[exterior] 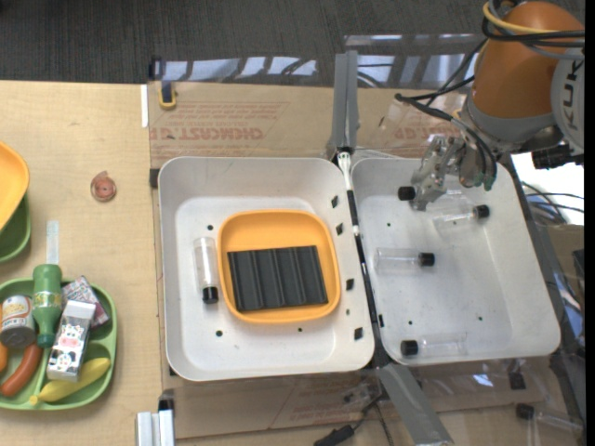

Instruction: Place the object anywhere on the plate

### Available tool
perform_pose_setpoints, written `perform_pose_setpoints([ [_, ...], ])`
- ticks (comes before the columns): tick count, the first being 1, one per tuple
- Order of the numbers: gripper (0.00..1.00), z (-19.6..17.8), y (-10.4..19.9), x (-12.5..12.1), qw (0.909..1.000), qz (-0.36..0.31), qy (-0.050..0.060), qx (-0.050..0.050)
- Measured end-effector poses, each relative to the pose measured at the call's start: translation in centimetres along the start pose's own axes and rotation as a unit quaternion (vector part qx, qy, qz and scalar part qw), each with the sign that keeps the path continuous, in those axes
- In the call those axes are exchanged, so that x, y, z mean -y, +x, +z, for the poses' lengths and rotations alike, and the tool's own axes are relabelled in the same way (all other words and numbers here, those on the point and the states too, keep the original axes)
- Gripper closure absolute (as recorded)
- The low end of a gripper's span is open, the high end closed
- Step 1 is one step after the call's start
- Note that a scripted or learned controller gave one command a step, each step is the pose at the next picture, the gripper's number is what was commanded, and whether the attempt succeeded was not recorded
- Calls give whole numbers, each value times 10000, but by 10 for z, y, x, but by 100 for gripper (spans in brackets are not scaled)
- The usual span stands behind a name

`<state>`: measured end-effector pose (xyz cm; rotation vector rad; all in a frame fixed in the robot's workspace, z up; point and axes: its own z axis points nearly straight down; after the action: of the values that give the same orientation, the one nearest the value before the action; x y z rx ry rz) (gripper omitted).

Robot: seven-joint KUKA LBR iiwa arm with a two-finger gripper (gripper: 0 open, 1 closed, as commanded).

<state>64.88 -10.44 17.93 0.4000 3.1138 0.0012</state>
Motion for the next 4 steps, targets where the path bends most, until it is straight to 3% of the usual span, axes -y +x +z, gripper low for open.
perform_pose_setpoints([
  [1,100,-59,-8,40,9997,-240,1,13],
  [2,100,-55,-24,70,9948,-1018,0,18],
  [3,100,-85,-36,112,9771,-2125,2,25],
  [4,100,-170,-41,110,9538,-3004,-1,20],
])
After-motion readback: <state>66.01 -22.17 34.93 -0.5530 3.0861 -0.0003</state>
